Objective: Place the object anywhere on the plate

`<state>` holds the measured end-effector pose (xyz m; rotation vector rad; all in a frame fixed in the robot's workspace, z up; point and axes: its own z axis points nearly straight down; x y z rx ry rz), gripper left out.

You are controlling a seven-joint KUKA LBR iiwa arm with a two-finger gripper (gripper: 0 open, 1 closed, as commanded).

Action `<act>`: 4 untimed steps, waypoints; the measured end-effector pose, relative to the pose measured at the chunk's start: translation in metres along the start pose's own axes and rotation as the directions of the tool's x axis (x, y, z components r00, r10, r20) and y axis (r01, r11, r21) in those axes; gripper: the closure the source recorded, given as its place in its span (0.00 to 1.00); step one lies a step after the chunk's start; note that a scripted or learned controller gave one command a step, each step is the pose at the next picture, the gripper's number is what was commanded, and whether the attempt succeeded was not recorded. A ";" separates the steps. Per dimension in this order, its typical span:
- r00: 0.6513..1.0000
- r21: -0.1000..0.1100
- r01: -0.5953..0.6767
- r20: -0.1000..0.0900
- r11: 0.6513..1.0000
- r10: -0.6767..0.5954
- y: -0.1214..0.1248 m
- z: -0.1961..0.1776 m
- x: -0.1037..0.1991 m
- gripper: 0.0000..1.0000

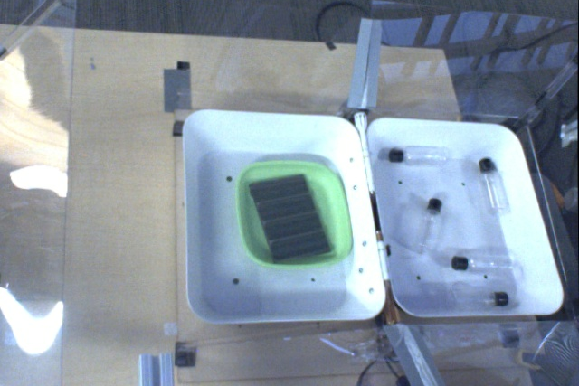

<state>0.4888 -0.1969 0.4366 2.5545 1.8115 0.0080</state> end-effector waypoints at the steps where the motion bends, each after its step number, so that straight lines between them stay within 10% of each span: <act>1: 0.991 0.000 -0.135 -0.001 0.991 0.135 -0.001 0.000 0.002 0.00; 4: 0.906 0.001 -0.424 0.000 0.906 0.424 0.002 0.000 -0.002 0.00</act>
